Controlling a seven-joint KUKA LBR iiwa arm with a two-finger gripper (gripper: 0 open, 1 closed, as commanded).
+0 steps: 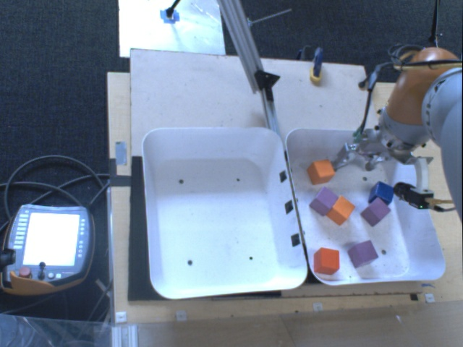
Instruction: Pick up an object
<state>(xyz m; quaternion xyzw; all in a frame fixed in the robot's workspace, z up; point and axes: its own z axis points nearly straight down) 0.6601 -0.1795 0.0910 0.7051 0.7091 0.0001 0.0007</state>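
Several cubes lie in the right bin (427, 255). An orange cube (320, 171) sits at its upper left. Below it a purple cube (324, 201) touches another orange cube (341, 210). A blue cube (381, 192) and a purple cube (375, 212) lie mid-right. Near the front are a purple cube (362, 253) and an orange cube (326, 261). My gripper (354, 161) hangs over the bin's upper part, just right of the top orange cube. It is open and nothing sits between its fingers.
The left bin (155, 194) adjoins the right one along a shared wall. A slanted metal pole (242, 38) crosses the back board. A teach pendant (47, 248) lies at the far left, off the bench.
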